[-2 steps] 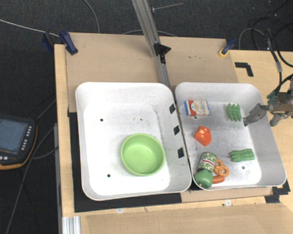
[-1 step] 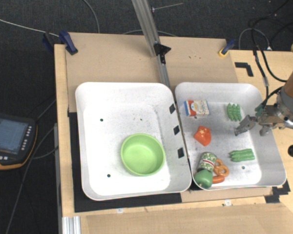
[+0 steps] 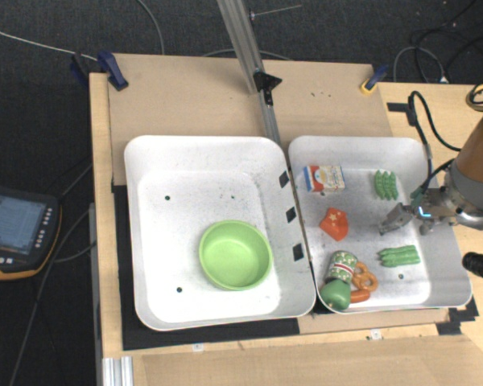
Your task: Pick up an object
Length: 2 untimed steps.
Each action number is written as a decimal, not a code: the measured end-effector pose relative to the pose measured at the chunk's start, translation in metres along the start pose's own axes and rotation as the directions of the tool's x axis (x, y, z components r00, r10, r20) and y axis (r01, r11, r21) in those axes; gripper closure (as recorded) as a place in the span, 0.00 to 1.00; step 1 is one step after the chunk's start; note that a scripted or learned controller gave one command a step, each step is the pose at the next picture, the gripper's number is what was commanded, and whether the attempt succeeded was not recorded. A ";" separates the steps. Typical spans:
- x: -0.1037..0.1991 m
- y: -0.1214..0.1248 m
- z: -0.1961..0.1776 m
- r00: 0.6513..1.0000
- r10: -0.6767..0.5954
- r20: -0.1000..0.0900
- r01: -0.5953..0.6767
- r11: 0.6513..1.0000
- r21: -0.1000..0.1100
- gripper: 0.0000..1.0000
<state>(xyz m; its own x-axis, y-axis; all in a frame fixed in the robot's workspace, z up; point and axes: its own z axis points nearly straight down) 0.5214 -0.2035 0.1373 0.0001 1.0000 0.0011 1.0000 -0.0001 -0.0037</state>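
A tan wooden surface [image 3: 193,95] seen from above at a slant carries two shallow white bins side by side. The left bin [image 3: 157,167] holds a single round light-green bowl [image 3: 235,254], sitting upright toward its near right part. The right bin [image 3: 354,147] holds several small objects. A small white carton with red and blue print [image 3: 323,178] lies toward the far left of this bin. Just nearer than it sits a small red-orange piece [image 3: 334,224], roughly in the bin's middle. A dark green ridged toy [image 3: 385,184] lies toward the far right, and a second green ridged piece [image 3: 399,256] lies nearer, on the right side. In the near left corner of the right bin, a cluster of things touch one another: a patterned can-like object [image 3: 342,265], an orange pretzel-shaped piece [image 3: 362,281] and a rounded green item [image 3: 335,294]. The robot arm reaches in from the right, and its end effector [image 3: 396,219] is over the right part of the right bin, between the two green ridged pieces and pointing left toward the red-orange piece. Its dark fingers appear slightly spread, with nothing between them. A metal pole [image 3: 240,30] slants up from the far side of the surface, and a handheld control pendant [image 3: 14,230] rests on the dark floor to the left.
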 end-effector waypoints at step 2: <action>0.000 0.001 0.031 1.000 -0.001 0.001 0.001 1.000 -0.005 1.00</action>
<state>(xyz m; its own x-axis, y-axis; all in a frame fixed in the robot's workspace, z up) 0.5220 -0.2033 0.1063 -0.0006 1.0000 -0.0001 1.0000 0.0006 0.0016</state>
